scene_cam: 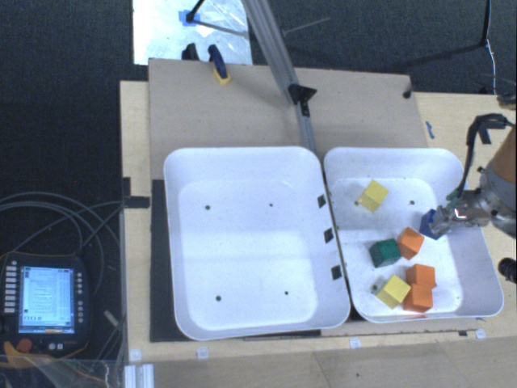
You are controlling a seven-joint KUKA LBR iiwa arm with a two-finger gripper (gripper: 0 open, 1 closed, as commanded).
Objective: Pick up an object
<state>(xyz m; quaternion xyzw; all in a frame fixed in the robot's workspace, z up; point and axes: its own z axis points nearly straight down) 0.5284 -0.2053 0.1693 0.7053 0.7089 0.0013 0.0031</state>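
Camera view: the arm [502, 186] is reaching in over the right bin [472, 186], its tool [436, 223] hanging low inside the bin's far-right side, where a blue shape is showing at its tip. Whether that shape is a block or part of the tool itself is too blurred to say, and whether the tool is spread or pressed together cannot be told here.

All the loose blocks are sitting in the right bin. An orange block [410, 242] is lying just beside the tool, on the bin-floor side nearer the front edge. A green block [384, 253] is touching or nearly touching that orange block, toward the bin's middle. A yellow block [373, 195] is resting apart from the rest, toward the bin's back wall. Near the front wall, a second yellow block [394, 290] is sitting beside two more orange blocks [419, 287], which are stacked or pressed close together.

The left bin [182, 176] is lying alongside on the counter [242, 95].

Judging by this, the pick is looking unfinished: the tool is down at block level, but no block is clearly showing in its grip or lifted off the floor. Securing a block and raising it are seemingly remaining.
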